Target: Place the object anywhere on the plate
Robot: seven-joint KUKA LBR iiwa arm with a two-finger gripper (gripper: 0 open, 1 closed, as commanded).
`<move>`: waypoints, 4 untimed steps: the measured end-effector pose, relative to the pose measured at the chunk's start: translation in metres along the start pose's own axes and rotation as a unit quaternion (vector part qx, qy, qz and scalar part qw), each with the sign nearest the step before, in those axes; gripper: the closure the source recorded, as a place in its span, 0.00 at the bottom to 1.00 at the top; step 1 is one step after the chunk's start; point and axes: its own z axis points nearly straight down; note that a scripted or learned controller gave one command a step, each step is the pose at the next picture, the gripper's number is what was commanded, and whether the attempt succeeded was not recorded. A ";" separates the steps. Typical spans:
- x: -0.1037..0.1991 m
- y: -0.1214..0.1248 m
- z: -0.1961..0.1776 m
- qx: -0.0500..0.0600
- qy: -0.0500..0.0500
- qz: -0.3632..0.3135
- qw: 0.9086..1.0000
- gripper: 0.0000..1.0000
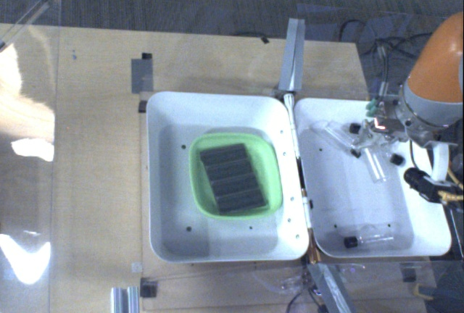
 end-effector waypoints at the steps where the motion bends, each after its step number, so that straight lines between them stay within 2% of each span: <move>1: 0.000 0.000 0.000 0.000 0.000 0.000 1.000 0.00; 2: -0.043 -0.021 -0.091 -0.001 -0.001 0.004 1.000 0.00; 3: -0.080 -0.028 -0.209 -0.003 -0.002 0.030 1.000 0.00; 4: -0.072 -0.057 -0.229 -0.003 -0.002 0.102 0.995 0.00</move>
